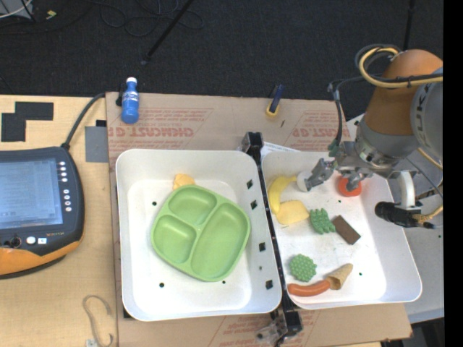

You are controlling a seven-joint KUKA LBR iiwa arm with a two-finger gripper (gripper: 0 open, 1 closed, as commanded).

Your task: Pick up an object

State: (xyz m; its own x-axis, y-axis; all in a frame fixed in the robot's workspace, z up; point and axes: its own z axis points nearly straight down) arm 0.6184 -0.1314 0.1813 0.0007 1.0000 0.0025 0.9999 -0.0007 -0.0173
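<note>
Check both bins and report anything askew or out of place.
The green divided plate lies turned at a slant in the left bin, and a small yellow piece is partly tucked under its upper edge. The toy foods in the right bin lie loosely scattered; nothing looks spilled or damaged.

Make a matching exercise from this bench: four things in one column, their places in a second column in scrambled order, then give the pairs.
Things:
1. green divided plate
2. blue bottle
3. sausage
4. banana

Places:
A. near edge of the right bin
B. in the left bin
C. on the cardboard behind the left bin
D. far left part of the right bin, by the divider

Pairs: 1-B, 2-C, 3-A, 4-D
</note>
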